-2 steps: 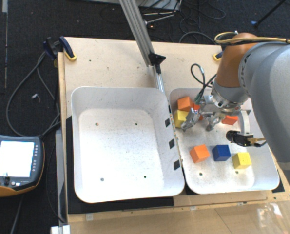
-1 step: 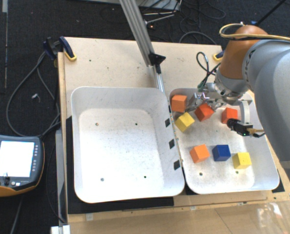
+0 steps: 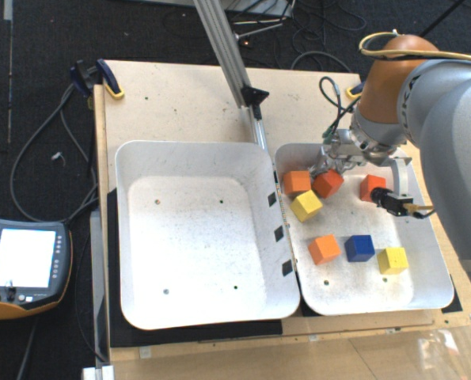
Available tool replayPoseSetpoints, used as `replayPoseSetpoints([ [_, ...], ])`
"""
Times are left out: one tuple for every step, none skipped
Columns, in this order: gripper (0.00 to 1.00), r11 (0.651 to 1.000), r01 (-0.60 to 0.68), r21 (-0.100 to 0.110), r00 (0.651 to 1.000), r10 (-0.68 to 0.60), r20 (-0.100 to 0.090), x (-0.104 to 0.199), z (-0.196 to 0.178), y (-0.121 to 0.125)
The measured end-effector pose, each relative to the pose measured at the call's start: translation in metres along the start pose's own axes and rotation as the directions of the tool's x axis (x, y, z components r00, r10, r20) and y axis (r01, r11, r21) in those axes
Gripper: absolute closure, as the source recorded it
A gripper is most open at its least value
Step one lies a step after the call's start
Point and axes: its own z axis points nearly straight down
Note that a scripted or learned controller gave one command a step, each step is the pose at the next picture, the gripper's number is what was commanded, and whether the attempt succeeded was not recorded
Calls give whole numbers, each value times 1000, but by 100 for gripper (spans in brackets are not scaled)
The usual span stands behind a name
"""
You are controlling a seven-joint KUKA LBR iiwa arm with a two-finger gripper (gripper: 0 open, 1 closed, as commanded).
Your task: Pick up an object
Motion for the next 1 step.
replayPoseSetpoints([
  [100, 1000, 5, -6, 1000, -5, -7, 106, -92, -26],
])
